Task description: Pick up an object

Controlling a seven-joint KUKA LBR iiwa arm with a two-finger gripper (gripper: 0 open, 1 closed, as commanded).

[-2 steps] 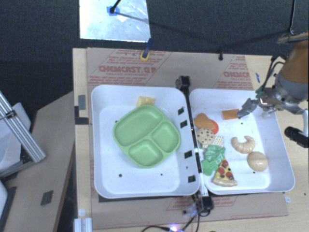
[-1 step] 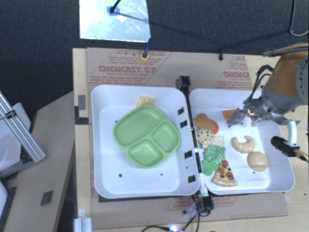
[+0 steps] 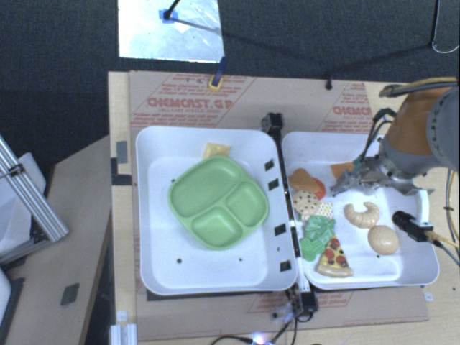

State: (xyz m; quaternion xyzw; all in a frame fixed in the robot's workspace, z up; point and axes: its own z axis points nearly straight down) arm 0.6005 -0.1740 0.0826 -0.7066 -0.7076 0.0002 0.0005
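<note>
The left white bin holds a green three-compartment plastic plate, its long axis running ten to four o'clock, with a small yellow piece at its twelve. In the right white bin lie a cracker, green leafy toy, pizza slice, croissant and tan roll. The gripper hovers at the croissant's eleven; I cannot tell its opening.

Glossy white plastic bins, matt green plastic plate.
</note>
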